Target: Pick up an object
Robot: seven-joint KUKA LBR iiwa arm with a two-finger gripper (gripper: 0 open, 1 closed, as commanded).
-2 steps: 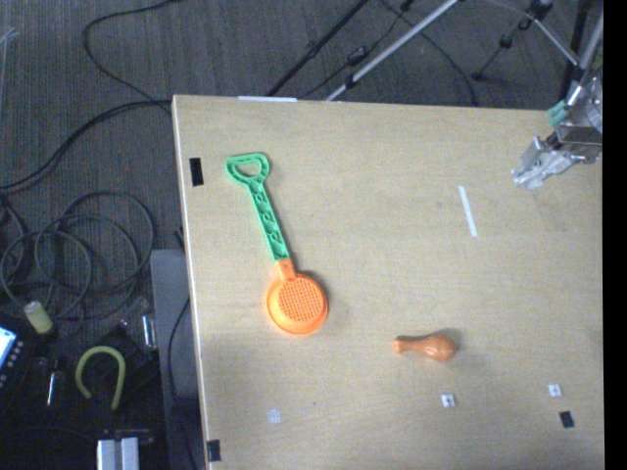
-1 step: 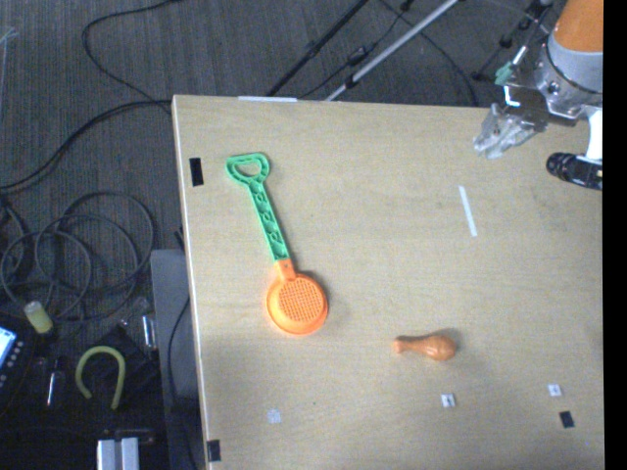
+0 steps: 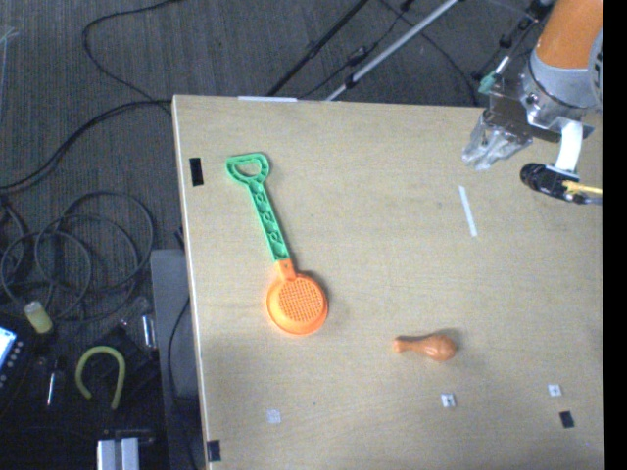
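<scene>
Hovering at the upper right of the frame, my pincer [image 3: 487, 148] hangs over the far edge of the pale wooden table [image 3: 392, 145]; I cannot tell whether it is open or closed. Just below it lies a thin white stick [image 3: 468, 211]. An orange drumstick-shaped toy [image 3: 428, 346] rests lower, right of centre, and a green-handled strainer [image 3: 272, 235] with a round orange head lies toward the left. Dark carpet [image 3: 88, 86] surrounds the table, with black cables [image 3: 78, 233] looped at left.
</scene>
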